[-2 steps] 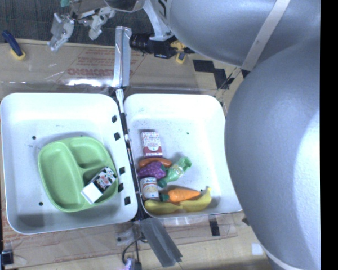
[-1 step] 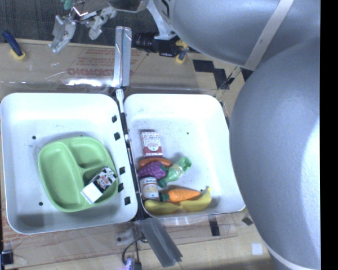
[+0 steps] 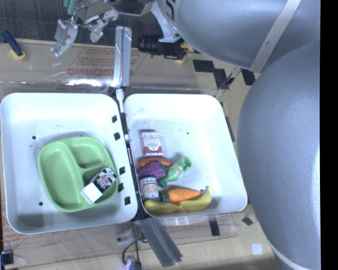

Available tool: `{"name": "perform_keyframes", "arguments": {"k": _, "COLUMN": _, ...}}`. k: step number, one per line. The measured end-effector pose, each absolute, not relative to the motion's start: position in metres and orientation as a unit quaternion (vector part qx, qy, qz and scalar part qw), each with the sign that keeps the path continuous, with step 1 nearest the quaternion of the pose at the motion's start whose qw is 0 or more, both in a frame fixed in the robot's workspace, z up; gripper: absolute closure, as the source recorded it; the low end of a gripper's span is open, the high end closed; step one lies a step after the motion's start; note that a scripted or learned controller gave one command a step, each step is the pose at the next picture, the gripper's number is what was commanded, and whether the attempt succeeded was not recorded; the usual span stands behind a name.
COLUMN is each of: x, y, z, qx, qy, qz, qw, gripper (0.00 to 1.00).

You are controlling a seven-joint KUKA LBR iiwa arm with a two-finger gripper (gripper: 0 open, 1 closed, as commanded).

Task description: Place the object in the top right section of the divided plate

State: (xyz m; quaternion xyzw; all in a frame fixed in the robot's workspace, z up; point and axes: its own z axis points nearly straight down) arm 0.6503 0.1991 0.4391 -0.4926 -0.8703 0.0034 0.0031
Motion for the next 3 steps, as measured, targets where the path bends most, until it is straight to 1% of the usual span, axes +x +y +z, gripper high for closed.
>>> {"name": "perform_keyframes", "arguments": {"k": 1, "x": 0.657, "y": 0.18, "z": 0.44, "qx": -0.474, "qy": -0.88, "qz": 0.0026, "qw": 0.002, "gripper": 0.0}}
{"name": "perform_keyframes", "arguments": {"k": 2, "x": 0.657, "y": 0.181, "z": 0.439, "qx": -0.456, "qy": -0.89, "qz": 0.0028, "qw": 0.003, "gripper": 0.0}}
{"name": "perform_keyframes", "arguments": {"k": 3, "x": 0.658, "y": 0.199, "z": 0.44, "qx": -0.442, "qy": -0.897, "qz": 0.0007, "qw": 0.001, "gripper": 0.0}}
